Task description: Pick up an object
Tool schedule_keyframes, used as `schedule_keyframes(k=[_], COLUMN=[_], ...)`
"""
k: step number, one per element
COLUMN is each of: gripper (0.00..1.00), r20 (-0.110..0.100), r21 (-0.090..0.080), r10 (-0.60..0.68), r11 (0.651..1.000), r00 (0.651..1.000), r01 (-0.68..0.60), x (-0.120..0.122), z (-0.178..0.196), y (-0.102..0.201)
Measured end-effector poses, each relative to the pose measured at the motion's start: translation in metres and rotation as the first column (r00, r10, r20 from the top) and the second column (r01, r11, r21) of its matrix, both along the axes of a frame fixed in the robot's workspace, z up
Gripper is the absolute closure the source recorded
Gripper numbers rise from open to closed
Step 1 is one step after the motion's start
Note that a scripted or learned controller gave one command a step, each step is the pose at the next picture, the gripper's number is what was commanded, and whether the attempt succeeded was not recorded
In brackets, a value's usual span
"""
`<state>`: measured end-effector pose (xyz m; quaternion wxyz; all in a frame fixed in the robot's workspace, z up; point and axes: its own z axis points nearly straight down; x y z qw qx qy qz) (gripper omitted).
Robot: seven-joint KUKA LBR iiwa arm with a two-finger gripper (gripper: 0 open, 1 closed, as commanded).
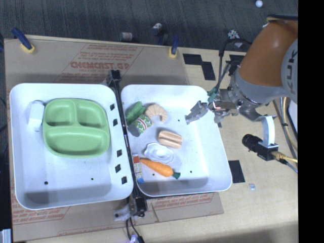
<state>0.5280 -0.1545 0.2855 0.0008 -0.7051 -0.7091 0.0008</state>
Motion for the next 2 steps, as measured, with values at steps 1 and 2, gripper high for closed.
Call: schedule_keyframes(k=[1,2], gripper=[0.00,0.00], r20=[-0.002,0.000], r21=[0.000,0.000], r10=[0.001,0.001], r11=[1.000,1.000], r00=[1.000,1.000], r01=[-0.001,-0.001], x=[-0.041,-0.051], z=[-0.086,-0.194], y=[-0.003,-0.038])
